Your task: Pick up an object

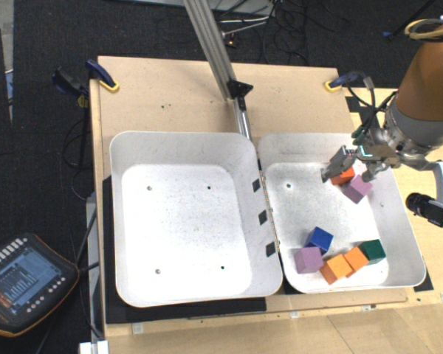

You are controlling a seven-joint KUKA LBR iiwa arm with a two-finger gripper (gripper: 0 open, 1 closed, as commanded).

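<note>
single fixed camera, mounted above the pale wooden bench (pixel 207 87) and looking down at a slant from its near edge. both shallow white plastic bins (pixel 184 146) fit in frame, dark floor beyond; the grey-and-orange arm (pixel 428 80) enters from the right.

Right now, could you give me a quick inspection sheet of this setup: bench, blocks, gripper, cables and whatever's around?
Surface: wooden bench bearing the left bin and the right bin.
Job's things: in the right bin, a blue block, purple block, orange block and green block clustered near the front; another orange block and a purple block under the gripper.
Clutter: nothing seen.
Gripper: gripper low over the right bin's far side; grasp unclear.
Cables: black cables on the floor behind.
Surroundings: handheld controller at left, clamps on the bench corners.
</note>
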